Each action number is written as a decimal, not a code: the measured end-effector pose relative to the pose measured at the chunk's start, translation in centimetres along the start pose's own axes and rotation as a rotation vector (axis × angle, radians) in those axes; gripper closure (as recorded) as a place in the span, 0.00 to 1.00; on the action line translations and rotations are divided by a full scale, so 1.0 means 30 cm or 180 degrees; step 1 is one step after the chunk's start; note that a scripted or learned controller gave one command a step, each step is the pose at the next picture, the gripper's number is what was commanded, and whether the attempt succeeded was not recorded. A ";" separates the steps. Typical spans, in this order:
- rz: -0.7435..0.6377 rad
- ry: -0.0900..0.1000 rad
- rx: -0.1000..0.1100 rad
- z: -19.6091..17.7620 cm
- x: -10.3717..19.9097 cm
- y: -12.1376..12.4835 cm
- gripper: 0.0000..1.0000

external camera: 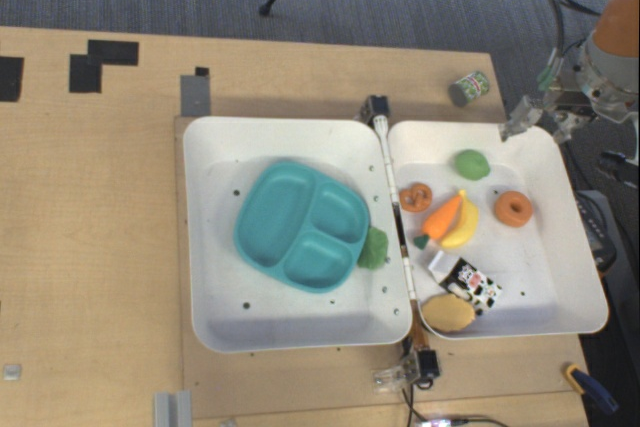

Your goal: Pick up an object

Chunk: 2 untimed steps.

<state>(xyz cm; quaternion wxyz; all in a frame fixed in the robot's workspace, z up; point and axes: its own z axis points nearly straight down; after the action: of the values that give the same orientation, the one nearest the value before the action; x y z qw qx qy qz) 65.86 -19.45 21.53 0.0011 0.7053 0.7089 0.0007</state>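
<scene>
My gripper (541, 119) hangs over the far right corner of the right bin (560, 305), open, with nothing between its fingers. Below and left of it lie a green round piece (472, 164), an orange doughnut (514, 209), a smaller brown doughnut (416, 197), a carrot (438, 219) and a banana (464, 227) side by side. A black-and-white carton (470, 281) and a tan bun (448, 313) sit at the bin's near edge.
The left bin (215, 315) holds a teal divided plate (303, 225) with a green leafy piece (374, 248) at its right edge. A small green can (470, 87) lies on the bench behind the right bin. A ridge (395, 205) separates the bins.
</scene>
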 end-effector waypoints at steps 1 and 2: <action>0.0004 -0.0005 -0.0013 0.390 0.128 -0.225 0.00; 0.0004 -0.0017 -0.0037 0.349 0.125 -0.218 1.00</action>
<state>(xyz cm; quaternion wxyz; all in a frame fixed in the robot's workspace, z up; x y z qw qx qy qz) 59.32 -15.75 11.03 0.0071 0.7058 0.7084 0.0029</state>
